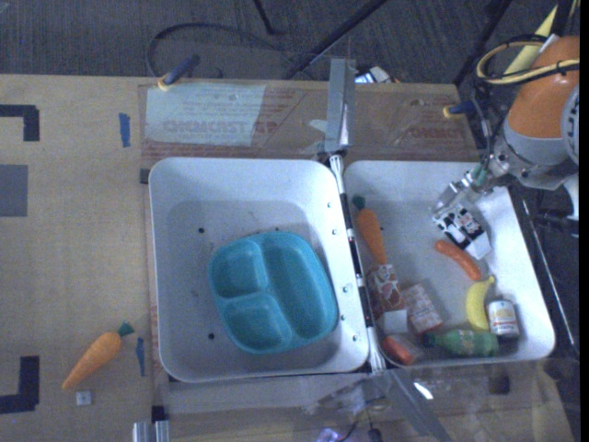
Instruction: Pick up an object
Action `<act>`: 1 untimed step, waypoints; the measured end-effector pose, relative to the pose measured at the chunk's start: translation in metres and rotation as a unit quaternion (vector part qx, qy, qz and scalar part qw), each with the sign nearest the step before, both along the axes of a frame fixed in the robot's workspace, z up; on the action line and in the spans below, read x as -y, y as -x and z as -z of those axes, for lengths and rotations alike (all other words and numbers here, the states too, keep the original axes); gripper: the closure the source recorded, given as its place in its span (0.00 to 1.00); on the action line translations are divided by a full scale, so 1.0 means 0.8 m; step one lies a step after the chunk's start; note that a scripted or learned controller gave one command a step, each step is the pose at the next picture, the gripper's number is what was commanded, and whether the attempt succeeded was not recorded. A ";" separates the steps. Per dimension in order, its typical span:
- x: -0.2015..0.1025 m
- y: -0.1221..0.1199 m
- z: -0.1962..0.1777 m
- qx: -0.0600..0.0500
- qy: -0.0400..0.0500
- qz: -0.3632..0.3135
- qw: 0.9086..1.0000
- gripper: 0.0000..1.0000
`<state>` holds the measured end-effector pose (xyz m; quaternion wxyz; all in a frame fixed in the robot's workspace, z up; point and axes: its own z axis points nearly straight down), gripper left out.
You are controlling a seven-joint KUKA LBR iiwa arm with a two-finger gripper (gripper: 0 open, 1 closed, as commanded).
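My gripper (463, 225) hangs over the upper right part of the right bin (525, 247), just above a small orange pepper (458, 258). Nothing visible is held in it. Lower in the same bin lie a banana (477, 304), a small can (502, 319), a green bottle (460, 342), two small cartons (385, 288) (423, 308) and a small red piece (398, 348). A carrot (371, 234) lies along the bin's left wall.
The left bin (175, 191) holds a teal divided plate (271, 291). Another carrot (92, 358) lies on the bench at the lower left, outside the bins. A metal divider (337, 109) and cables stand behind the bins.
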<state>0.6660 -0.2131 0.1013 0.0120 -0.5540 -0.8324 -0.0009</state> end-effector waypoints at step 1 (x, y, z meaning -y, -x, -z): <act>-0.004 0.072 0.019 0.012 0.006 0.023 1.000 0.00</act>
